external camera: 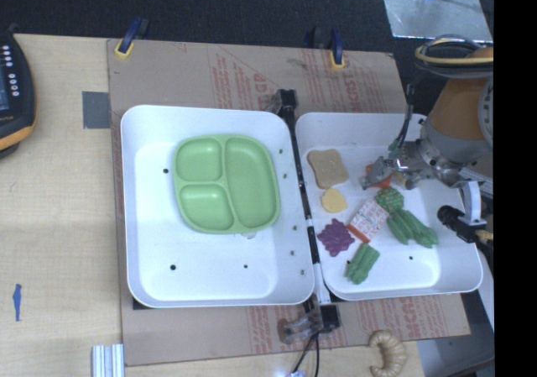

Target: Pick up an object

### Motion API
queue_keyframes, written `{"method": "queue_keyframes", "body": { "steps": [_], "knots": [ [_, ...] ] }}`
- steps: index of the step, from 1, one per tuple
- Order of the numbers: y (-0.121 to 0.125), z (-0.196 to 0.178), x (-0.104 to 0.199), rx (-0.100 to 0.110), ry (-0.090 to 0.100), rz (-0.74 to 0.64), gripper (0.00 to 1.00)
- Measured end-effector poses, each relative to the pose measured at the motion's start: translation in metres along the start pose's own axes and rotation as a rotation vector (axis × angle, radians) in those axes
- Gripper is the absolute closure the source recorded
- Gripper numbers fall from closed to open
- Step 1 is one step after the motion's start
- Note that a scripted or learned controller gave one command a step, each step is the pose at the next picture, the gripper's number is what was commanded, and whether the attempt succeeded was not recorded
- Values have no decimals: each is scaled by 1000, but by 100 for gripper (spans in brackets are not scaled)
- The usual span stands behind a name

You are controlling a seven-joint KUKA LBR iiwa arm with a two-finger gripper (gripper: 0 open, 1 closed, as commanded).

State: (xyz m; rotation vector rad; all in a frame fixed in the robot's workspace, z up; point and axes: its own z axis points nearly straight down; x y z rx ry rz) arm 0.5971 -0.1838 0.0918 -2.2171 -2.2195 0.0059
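The right bin point(419, 281) holds several toy foods. A tan toast slice point(327, 167) lies at its left, with a yellow disc point(334, 200) and a purple grape bunch point(336, 237) below it. A red-and-white packet point(367, 220) sits mid-bin. Green pieces lie around it: a leafy one point(388, 199), a long bumpy one point(413, 228) and a smaller one point(362, 263). My gripper point(384, 172) hangs low over the bin's upper middle, just above the leafy green piece and right of the toast. The grey arm point(453, 119) reaches in from the right.
The left bin point(143, 279) holds a green divided plate point(226, 182). Blue and yellow clamps point(336, 52) grip the cardboard at the back. A black pendant point(13, 90) lies at the far left. A tan curled object point(388, 352) rests outside the bins at the front.
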Motion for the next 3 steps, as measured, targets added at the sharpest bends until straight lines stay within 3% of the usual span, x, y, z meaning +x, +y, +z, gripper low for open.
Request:
{"method": "queue_keyframes", "body": {
  "steps": [1, 2, 3],
  "knots": [
    [14, -1, 6, -5, -2, -5, 0],
    [14, -12, 4, -4, -2, -6, 100],
    [0, -106, 100, -10, 2, -10, 100]
  ]
}}
